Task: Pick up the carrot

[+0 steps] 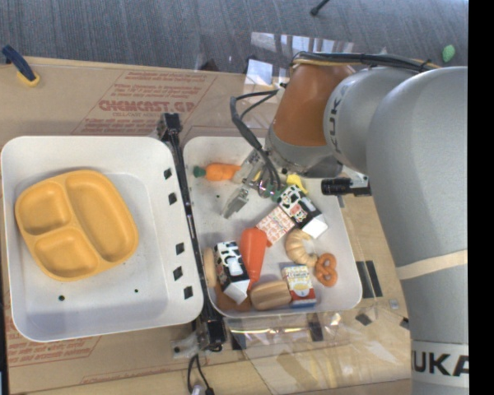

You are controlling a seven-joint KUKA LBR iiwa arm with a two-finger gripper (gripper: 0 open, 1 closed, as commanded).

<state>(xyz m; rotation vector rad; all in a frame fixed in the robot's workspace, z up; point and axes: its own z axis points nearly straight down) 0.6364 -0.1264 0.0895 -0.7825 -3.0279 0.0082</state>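
Note:
The carrot is a small orange piece with a green stub at its left end. It lies at the back of the right bin, near the far wall. My gripper hangs just to the carrot's right and slightly nearer the camera. It is open, one grey finger points down-left, and nothing sits between the fingers. The carrot rests on the bin floor, apart from the fingers.
Packed into the right bin's front half are a long orange-red piece, two cow-patterned cartons, a croissant, a pretzel and a bun. The left bin holds a yellow divided plate.

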